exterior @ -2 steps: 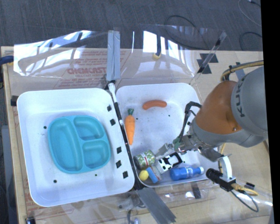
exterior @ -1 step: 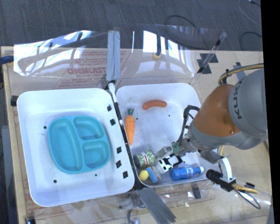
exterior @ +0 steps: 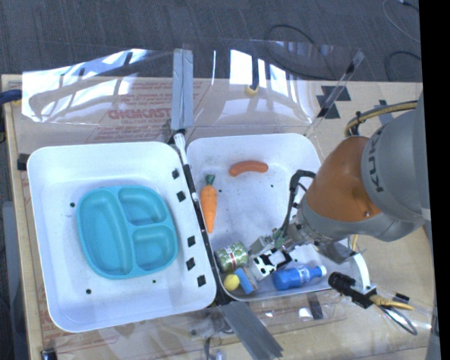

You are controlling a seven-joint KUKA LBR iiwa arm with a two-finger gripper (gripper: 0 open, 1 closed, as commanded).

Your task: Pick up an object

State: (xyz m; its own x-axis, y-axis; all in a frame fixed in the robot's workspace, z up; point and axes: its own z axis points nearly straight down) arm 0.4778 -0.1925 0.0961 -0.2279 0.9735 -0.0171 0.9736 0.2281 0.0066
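1. Because the camera looks down at a slant, the bench shows two shallow white bins side by side: the left bin (exterior: 49, 224) and the right bin (exterior: 284, 145), meeting along a shared wall in the middle.
2. Lying flat in the left bin is a turquoise divided plate (exterior: 125, 229), well apart from the arm.
3. Loose objects lie in the right bin. An orange sausage (exterior: 248, 167) rests near the far wall, and a toy carrot (exterior: 209, 202) lies beside the shared wall, leaves toward the far side.
4. Along the near wall is a tight cluster: a small green-labelled can (exterior: 232, 256), a yellow ball (exterior: 230, 281) in the corner, a black-and-white object (exterior: 265, 263) and a blue bottle (exterior: 297, 276) on its side. They look heaped there by chance, touching or nearly so.
5. Reaching in from the right, the grey arm with its orange band (exterior: 343, 191) hangs over the right bin's near right part, probably lowered to try for something in the cluster.
6. Its gripper (exterior: 278, 244) sits low, just beside the can and touching or just above the black-and-white object; the bottle lies just nearer the camera.
7. Whether it is open or closed cannot be told, and nothing visibly sits in its grasp.
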